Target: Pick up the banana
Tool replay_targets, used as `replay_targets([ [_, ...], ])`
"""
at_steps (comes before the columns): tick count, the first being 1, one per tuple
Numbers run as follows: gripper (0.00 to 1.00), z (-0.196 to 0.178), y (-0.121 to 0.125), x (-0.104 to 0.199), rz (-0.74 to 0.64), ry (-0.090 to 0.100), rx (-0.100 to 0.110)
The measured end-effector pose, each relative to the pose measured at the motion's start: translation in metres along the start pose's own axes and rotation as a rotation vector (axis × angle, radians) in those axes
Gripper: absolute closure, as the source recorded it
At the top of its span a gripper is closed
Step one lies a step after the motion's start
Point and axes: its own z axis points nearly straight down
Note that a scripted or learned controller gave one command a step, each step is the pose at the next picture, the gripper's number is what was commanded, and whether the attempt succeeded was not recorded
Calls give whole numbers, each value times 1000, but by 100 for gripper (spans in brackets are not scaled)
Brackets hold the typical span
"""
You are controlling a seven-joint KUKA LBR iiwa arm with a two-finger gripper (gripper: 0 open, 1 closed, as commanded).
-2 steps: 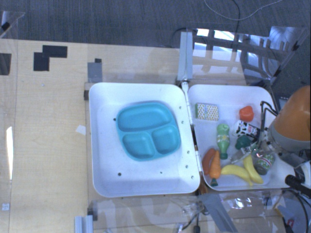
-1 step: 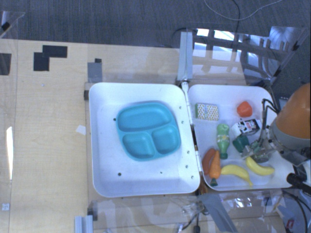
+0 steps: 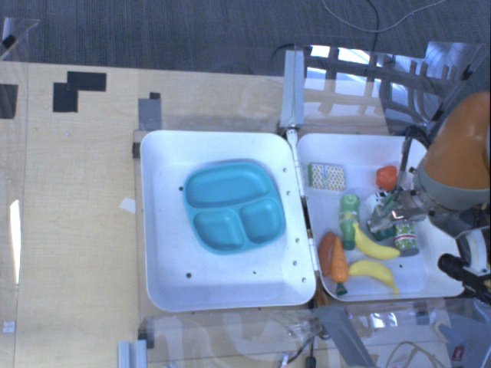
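Two yellow bananas lie in the right bin [image 3: 360, 146]. The upper banana [image 3: 374, 247] curves from beside a green bottle toward a can. The lower banana [image 3: 374, 270] rests near the bin's front wall. My gripper [image 3: 386, 219] hangs low over the right bin, just above and right of the upper banana's middle and close to it. I see nothing held in it. The arm's orange band and grey wrist cover the bin's right side.
A green bottle [image 3: 349, 211], an orange carrot [image 3: 334, 255], a red tomato [image 3: 387, 177], a green patterned packet [image 3: 327, 176] and a can [image 3: 406, 241] crowd the right bin. The left bin [image 3: 161, 205] holds a blue divided plate [image 3: 232, 205].
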Motion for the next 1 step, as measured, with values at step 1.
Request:
replay_targets([
  [1,100,0,-7,47,17,1,3],
])
